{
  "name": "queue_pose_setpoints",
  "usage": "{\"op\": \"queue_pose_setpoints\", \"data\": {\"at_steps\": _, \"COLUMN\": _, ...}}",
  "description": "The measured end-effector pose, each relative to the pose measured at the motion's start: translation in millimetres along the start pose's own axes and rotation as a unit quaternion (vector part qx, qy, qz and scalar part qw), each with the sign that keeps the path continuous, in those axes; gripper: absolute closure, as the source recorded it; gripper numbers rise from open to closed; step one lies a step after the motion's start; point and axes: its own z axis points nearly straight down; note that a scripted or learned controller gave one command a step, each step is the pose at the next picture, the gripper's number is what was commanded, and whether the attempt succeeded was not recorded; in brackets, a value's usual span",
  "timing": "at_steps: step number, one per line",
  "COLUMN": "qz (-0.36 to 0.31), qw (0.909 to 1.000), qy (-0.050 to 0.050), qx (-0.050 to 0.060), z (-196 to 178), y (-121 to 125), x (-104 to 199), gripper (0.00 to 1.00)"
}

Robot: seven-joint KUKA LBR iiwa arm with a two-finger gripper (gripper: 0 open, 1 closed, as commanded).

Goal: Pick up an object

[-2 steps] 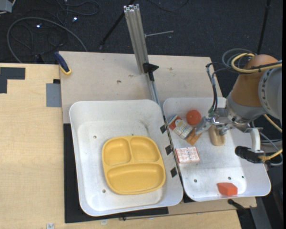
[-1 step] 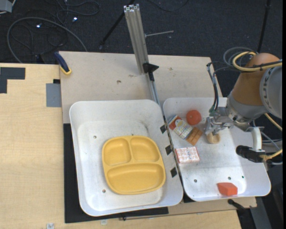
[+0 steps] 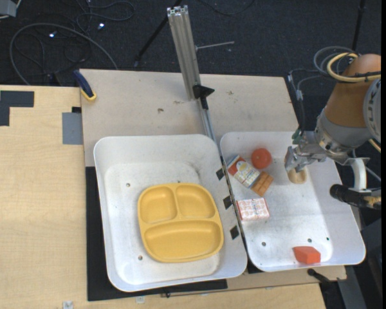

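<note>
Nearest the lens, an orange block (image 3: 307, 255) lies at six o'clock in the right bin (image 3: 347, 253), a pink-white packet (image 3: 253, 208) and red ball (image 3: 262, 158) sit toward ten o'clock, while the gripper (image 3: 298, 166) (finger state unclear) hovers over a tan object (image 3: 298, 176) at one o'clock.

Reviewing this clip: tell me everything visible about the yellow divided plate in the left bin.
The yellow divided plate looks like matte plastic, a rounded rectangle with three compartments: two smaller ones on the far side, one long one nearest the camera. It lies flat and upright on the floor of the left bin, slightly rotated, toward the bin's right half. Nothing sits in it, and nothing but the bin touches it.
</note>
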Motion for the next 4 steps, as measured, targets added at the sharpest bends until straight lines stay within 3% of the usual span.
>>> {"op": "queue_pose_setpoints", "data": {"at_steps": 1, "qz": 0.000, "qw": 1.0000, "qy": 0.000, "qx": 0.000, "z": -45, "y": 1, "x": -1, "gripper": 1.00}}
{"op": "queue_pose_setpoints", "data": {"at_steps": 4, "qz": -0.002, "qw": 1.0000, "qy": 0.002, "qx": 0.004, "z": -66, "y": -68, "x": 165, "gripper": 1.00}}
